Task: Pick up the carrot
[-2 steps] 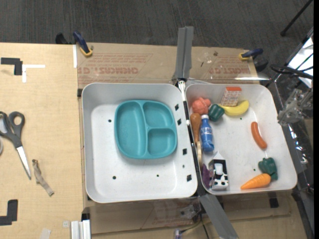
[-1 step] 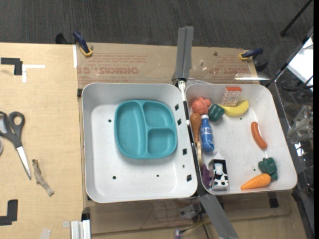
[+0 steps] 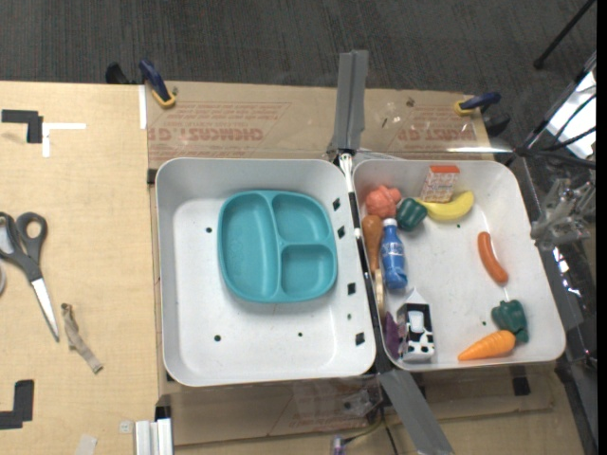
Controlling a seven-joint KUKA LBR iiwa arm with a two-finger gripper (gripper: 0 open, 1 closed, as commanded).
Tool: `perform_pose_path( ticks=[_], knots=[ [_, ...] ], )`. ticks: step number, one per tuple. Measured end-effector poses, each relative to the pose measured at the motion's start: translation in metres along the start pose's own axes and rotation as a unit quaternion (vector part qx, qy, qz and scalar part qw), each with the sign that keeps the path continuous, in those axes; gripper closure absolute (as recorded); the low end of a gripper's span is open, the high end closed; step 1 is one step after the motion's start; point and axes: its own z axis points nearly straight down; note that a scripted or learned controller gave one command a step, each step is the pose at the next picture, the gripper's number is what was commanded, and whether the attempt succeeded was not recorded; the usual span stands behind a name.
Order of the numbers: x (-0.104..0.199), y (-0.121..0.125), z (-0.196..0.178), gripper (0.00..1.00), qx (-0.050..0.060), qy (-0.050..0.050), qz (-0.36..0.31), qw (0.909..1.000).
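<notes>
Lying against right bin (image 3: pixel 531 216) near wall, carrot (image 3: pixel 487 346), open floor leftward

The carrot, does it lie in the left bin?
No, the carrot lies in the right bin's near right corner, beside a green toy.

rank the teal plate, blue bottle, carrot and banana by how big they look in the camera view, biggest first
1. teal plate, by far the largest
2. blue bottle
3. carrot and banana look about alike, so I won't rank them against each other.
</notes>
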Motion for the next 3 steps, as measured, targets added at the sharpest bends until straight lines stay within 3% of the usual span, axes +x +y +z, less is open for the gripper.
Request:
perform_pose_path(
  ticks=[1,2,3],
  knots=[
    [-0.089,-0.001,0.011,1.0,0.0,-0.001,-0.09,0.996],
    [-0.114,-0.002,-0.036,1.0,0.0,-0.002,-0.206,0.9785],
    [-0.119,-0.002,0.009,1.0,-0.001,-0.001,-0.292,0.9564]
  ],
)
